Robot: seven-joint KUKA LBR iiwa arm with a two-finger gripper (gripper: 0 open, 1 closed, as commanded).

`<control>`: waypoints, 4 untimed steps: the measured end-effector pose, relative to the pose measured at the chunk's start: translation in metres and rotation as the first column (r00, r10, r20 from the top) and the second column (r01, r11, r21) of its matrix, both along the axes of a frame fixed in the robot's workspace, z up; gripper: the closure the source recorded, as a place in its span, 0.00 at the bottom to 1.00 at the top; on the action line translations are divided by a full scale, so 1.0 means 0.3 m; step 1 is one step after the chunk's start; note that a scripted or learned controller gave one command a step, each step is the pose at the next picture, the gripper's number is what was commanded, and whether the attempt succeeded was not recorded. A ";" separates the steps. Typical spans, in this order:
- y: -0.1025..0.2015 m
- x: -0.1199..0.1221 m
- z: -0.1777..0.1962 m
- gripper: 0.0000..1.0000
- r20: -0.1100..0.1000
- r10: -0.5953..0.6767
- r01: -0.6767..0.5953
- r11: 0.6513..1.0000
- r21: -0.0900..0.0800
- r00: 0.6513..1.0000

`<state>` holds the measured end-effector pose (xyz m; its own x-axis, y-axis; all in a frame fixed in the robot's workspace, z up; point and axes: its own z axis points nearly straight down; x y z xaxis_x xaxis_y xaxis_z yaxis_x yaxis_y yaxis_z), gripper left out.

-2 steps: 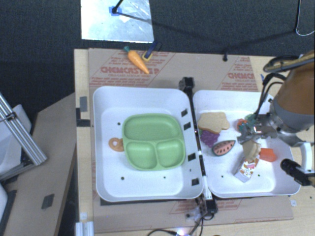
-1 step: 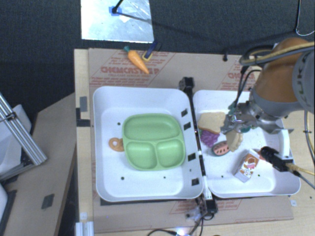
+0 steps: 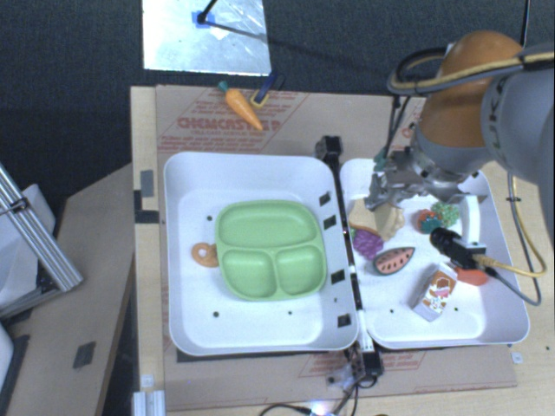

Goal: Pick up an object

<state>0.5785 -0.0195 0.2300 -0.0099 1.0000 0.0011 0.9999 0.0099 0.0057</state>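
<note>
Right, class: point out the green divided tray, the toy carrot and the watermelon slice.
green divided tray (image 3: pixel 260 225): camera view, floor of its large upper compartment.
toy carrot (image 3: pixel 244 109): camera view, middle of its orange body.
watermelon slice (image 3: pixel 395 260): camera view, red flesh at its centre.

— What sort of place is this?
— A robotics lab: a grey arm (image 3: pixel 512 111) reaches over two white bins (image 3: pixel 182 232) set on a cardboard-covered worktop (image 3: pixel 286 111).
— Anything else?
— Toy food such as a plastic carrot (image 3: pixel 242 108), loose cables (image 3: pixel 512 271), dark carpet (image 3: pixel 61 68), an aluminium frame (image 3: pixel 30 232)
</note>
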 end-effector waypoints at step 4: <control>0.161 0.161 0.012 1.00 -0.003 -0.003 0.003 1.000 -0.001 1.000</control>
